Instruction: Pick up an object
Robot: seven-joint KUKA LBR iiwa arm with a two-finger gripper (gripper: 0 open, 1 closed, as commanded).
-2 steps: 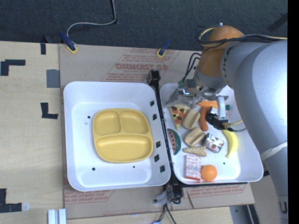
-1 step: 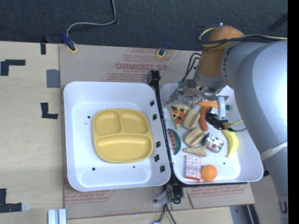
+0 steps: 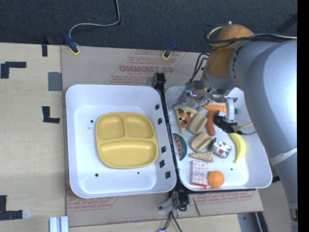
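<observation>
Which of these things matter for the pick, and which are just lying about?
For the pick: gripper; right bin with pizza slice, carrot, banana, orange, can, watermelon slice.

Lying about: left bin, yellow tray, blue clamps, white cable.

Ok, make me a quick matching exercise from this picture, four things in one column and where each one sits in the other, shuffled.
Things:
1. yellow plate
2. orange
3. banana
4. pizza slice

Places:
A. right bin, near front corner
B. left bin, middle
C. right bin, far end by the divider
D. right bin, along the right side

Pairs: 1-B, 2-A, 3-D, 4-C
</observation>
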